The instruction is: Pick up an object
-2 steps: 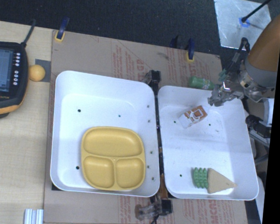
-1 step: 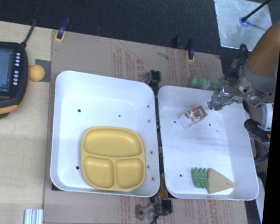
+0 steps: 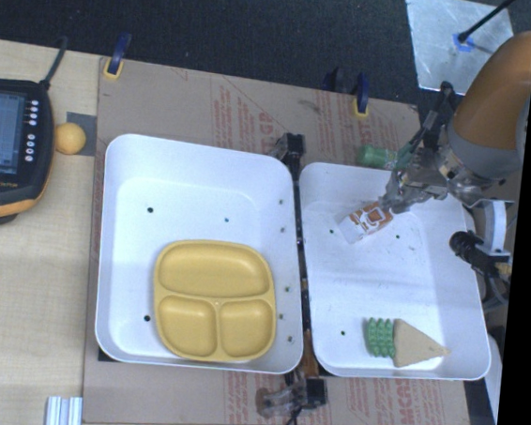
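Note:
A small white and brown carton (image 3: 365, 221) lies tilted in the upper part of the right bin (image 3: 463, 303). My gripper (image 3: 397, 198) hangs just above and to the right of it, its tip right at the carton's upper end. Whether the two touch is unclear. A green studded piece (image 3: 379, 336) rests against a tan wedge (image 3: 416, 343) near the right bin's front edge. A yellow divided tray (image 3: 214, 300) fills the lower half of the left bin (image 3: 135, 193).
A small green object (image 3: 375, 156) lies on the cardboard just behind the right bin. A teach pendant (image 3: 3, 151) and a yellow ball (image 3: 70, 137) sit left of the bins. Clamps (image 3: 293, 147) hold the bins where they meet.

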Controlling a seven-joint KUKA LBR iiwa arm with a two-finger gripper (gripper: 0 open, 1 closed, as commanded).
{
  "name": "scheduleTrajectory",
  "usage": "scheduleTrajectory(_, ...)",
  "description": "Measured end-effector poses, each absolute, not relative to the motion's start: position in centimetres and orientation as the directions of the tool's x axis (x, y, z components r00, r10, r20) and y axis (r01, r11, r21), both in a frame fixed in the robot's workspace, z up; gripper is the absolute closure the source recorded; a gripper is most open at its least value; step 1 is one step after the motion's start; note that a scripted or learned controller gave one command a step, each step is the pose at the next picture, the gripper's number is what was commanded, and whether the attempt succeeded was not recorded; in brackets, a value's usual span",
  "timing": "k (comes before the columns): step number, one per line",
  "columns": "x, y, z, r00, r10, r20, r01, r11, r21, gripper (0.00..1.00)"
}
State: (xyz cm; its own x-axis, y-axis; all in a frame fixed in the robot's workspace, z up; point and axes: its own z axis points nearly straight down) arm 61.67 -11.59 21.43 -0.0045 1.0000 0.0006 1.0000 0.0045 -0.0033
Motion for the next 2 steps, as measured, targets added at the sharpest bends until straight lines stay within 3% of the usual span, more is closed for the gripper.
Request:
scheduleTrajectory(1,61.6,-11.6,21.4,-0.004,1.000,0.001,1.000,0.004,-0.004,0.00)
scheduleTrajectory(2,63.3,-13.2,13.0,-0.004,1.000,-0.001,1.000,0.004,-0.005,0.00)
